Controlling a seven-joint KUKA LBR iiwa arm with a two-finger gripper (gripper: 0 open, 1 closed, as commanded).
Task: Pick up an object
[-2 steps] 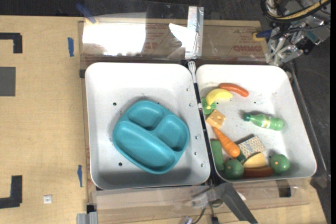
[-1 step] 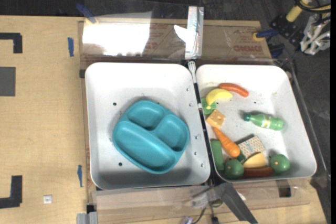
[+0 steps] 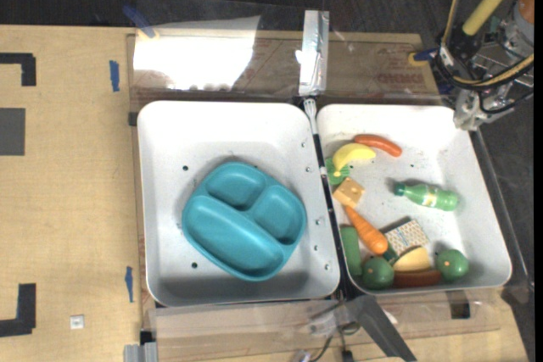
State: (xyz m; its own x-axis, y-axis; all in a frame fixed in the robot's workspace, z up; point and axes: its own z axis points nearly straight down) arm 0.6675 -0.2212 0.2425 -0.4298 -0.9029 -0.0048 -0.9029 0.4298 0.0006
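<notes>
The right bin (image 3: 475, 174) holds several toy foods. An orange-red sausage (image 3: 377, 145) and a yellow banana (image 3: 352, 155) lie near its far left. A green bottle (image 3: 427, 197) rests on its side in the middle. A tan wedge (image 3: 349, 192), a carrot (image 3: 366, 231), a striped box (image 3: 405, 233) and green pieces (image 3: 452, 264) crowd the near edge. My gripper (image 3: 467, 111) hangs at the bin's far right corner, apart from all the food, under the cable-wrapped wrist (image 3: 492, 30).
The left bin (image 3: 170, 148) carries a teal divided plate (image 3: 244, 220). A metal divider post (image 3: 313, 55) stands behind the seam between the bins. Wooden bench surface (image 3: 59, 182) stretches to the left.
</notes>
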